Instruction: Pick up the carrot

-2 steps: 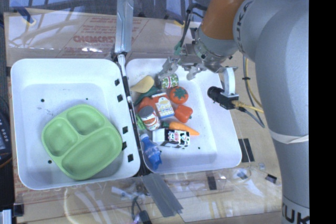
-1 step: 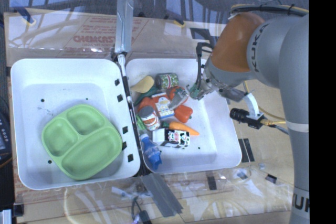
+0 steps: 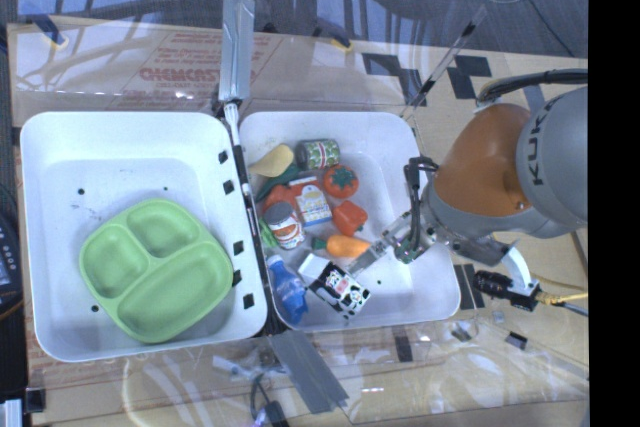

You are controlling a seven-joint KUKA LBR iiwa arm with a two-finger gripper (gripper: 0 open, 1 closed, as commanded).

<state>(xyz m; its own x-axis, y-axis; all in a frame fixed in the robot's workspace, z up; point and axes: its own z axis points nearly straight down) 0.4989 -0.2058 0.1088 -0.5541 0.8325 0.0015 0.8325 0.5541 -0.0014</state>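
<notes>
We look down at a slant on two shallow white bins set side by side. The left bin (image 3: pixel 60 175) holds a green divided plate (image 3: pixel 157 267) in its lower half, with bare white floor above it and along its left wall. The right bin (image 3: pixel 440 290) is crowded on its left side, against the divider between the bins. The right half of its floor is open, and that is where the arm (image 3: pixel 500 175) reaches in from the right.

The carrot (image 3: pixel 347 246) lies near the middle of the right bin, at the right edge of the clutter. Its long axis runs roughly left to right, tilted only slightly, and we cannot tell which end is the tip. Just above it sits a red-orange pepper-like piece (image 3: pixel 349 215), with a tomato (image 3: pixel 340 181) higher up. Below and left lies a black-and-white carton (image 3: pixel 337 285), and a blue piece (image 3: pixel 288 293) rests by the divider.

The gripper (image 3: pixel 385 248) sits just right of the carrot, low over the bin floor. Its fingers look slightly parted, and nothing shows between them. Open floor lies below and to the right of the gripper, up to the bin's right wall.
</notes>
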